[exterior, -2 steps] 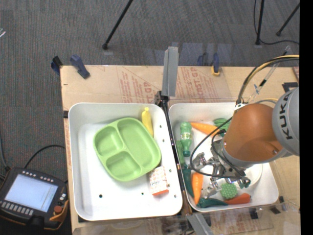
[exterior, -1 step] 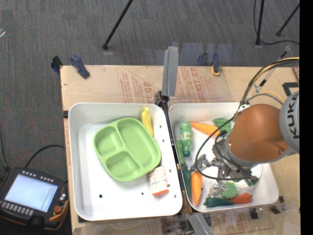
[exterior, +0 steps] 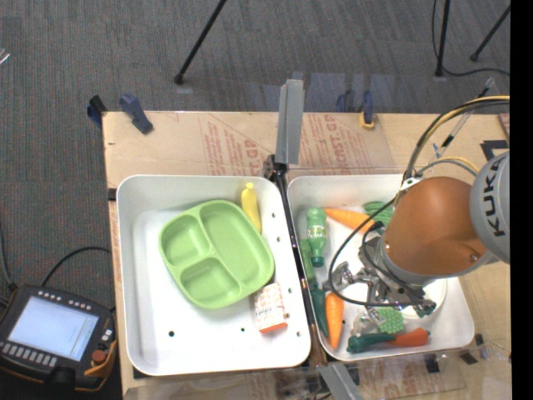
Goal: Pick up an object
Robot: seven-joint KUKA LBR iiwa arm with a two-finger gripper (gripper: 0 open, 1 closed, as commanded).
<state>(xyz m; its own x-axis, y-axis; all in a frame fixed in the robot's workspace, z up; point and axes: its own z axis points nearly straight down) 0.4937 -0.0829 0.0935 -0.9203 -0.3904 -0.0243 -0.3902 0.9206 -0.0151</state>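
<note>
White plastic forms the 2 shallow bins, and the near rim of the right bin [exterior: 400, 352] runs just below a carrot-like toy with a green end and orange tip [exterior: 390, 339] lying flat along it. Beside that, an orange carrot [exterior: 334, 319] stands lengthwise near the divider. The gripper [exterior: 385, 294] hangs low over this near part of the right bin, just above the 2 carrots; dark cables and brackets crowd it, and whether it is released or clenched cannot be told from here, nor is anything plainly caught in it. The orange band [exterior: 437, 227] of the arm bulks above it. Farther back lie a green bottle [exterior: 316, 233] and another orange carrot [exterior: 350, 217].

In the left bin [exterior: 133, 307], a small orange and white carton [exterior: 270, 307] sits near the front, touching the edge of a green 3-compartment tray [exterior: 216, 252]. A yellow item [exterior: 251, 206] lies beyond the tray, close to the divider.

Past the bins, a cardboard sheet [exterior: 200, 140] covers the bench.
</note>
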